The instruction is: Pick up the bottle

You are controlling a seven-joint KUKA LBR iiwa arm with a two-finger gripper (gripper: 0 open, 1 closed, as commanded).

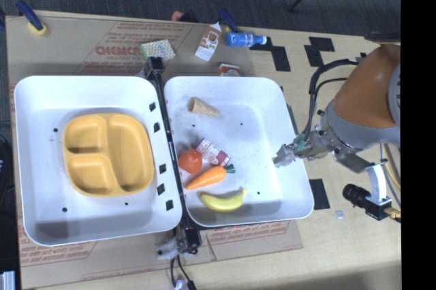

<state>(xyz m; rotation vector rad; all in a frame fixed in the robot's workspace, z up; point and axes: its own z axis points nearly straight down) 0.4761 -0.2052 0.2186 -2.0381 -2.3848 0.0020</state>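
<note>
Two white bins sit side by side on the bench. One yellow divided plate (107, 152) lies in the left bin (30, 146). Five items rest in the right bin (266, 108): one cone-shaped wedge (203, 107) toward the far side, and nearer, one small red-and-white carton (213, 152), one tomato (190, 161), one carrot (206, 177) and one banana (223, 200). One blue bottle (243, 40) lies on its side outside the bins, on the bench beyond the right bin's far edge, beside a small juice carton (208, 42). The gripper (285, 156) hangs over the right bin's right wall, well apart from the bottle; whether it is spread or pressed together cannot be told.
</note>
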